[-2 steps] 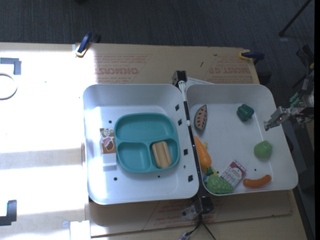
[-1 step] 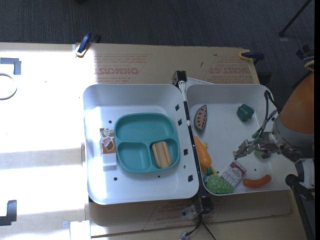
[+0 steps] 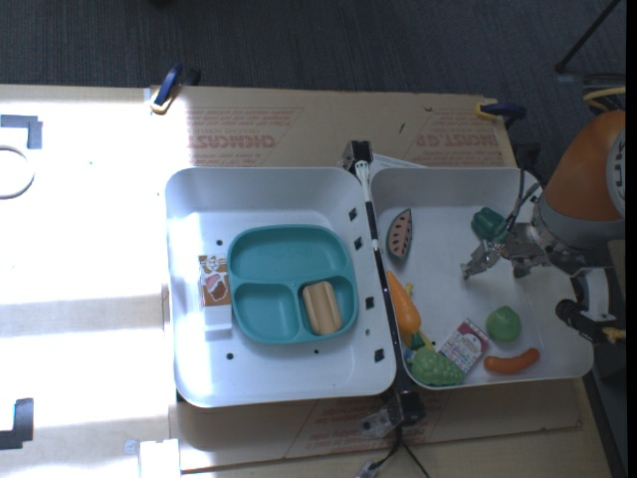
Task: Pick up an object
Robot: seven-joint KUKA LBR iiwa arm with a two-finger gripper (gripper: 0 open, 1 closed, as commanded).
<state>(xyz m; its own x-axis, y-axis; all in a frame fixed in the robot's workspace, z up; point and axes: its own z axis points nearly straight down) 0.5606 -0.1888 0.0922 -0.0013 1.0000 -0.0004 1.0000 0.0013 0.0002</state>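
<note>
Gripper (image 3: 495,259) sits right of centre in our frame, above the right bin (image 3: 438,187), beside a teal object (image 3: 487,223); fingers spread wide, gripping nothing.

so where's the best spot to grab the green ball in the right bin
Take the green ball across its middle, coming straight down from above. It is round, so any pair of opposite sides works, and it sits apart from its neighbours: the orange sausage-shaped piece lies just below it and the small packet to its left. Closing along the left-right line probably keeps the tool off the sausage.
</note>
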